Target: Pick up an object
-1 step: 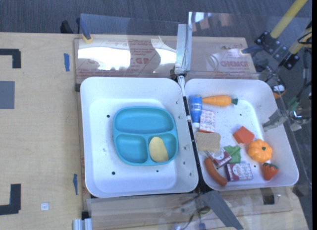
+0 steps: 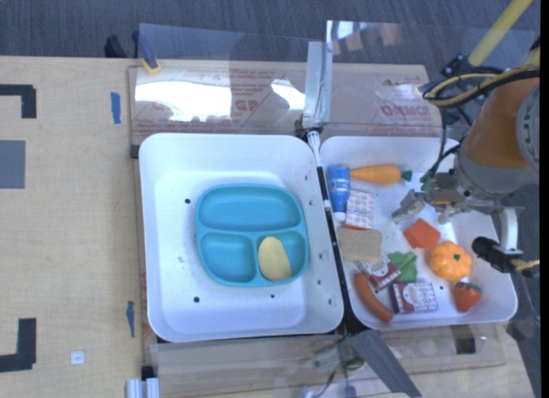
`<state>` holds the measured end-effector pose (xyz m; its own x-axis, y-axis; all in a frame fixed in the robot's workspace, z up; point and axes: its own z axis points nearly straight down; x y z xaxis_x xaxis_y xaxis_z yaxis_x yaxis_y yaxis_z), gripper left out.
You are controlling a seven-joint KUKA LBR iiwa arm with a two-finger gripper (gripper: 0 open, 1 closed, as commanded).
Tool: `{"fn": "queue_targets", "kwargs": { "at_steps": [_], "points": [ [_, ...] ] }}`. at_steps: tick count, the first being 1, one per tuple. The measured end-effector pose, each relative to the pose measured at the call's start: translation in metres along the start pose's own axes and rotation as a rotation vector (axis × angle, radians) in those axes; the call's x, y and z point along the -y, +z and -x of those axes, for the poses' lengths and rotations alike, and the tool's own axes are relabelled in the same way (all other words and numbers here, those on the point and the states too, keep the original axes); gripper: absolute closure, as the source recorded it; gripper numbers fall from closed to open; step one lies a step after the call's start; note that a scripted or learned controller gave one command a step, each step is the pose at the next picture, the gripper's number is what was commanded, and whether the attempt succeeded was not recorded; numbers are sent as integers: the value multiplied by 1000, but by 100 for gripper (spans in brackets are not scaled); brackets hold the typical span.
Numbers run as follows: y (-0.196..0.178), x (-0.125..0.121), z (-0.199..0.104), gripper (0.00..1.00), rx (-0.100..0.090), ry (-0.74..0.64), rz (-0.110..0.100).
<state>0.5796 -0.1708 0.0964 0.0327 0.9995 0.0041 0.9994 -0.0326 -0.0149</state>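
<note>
My gripper [image 2: 422,202] hangs low over the right bin [image 2: 502,310], in its upper middle part, on the grey arm with the orange band [image 2: 502,126]. Directly below it lies an orange-red block [image 2: 422,234]. An orange carrot [image 2: 376,174] lies to its upper left. A small orange pumpkin-like fruit [image 2: 450,261] and a red strawberry-like piece [image 2: 467,295] sit to its lower right. I see nothing held by the gripper.
The right bin also holds a blue bottle [image 2: 339,190], a white packet [image 2: 359,209], a bread slice [image 2: 360,243], a sausage [image 2: 371,296], a green piece [image 2: 401,265] and a red carton [image 2: 413,296]. The left bin [image 2: 163,250] bears a blue divided plate [image 2: 232,216] with a yellow item [image 2: 274,258].
</note>
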Motion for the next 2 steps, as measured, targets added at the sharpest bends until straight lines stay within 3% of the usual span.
{"fn": "queue_targets", "kwargs": {
  "at_steps": [1, 2],
  "points": [
    [10, 26, 11, 0, 5, -79, 19],
    [-1, 25, 12, 100, 7, -77, 24]
  ]
}}
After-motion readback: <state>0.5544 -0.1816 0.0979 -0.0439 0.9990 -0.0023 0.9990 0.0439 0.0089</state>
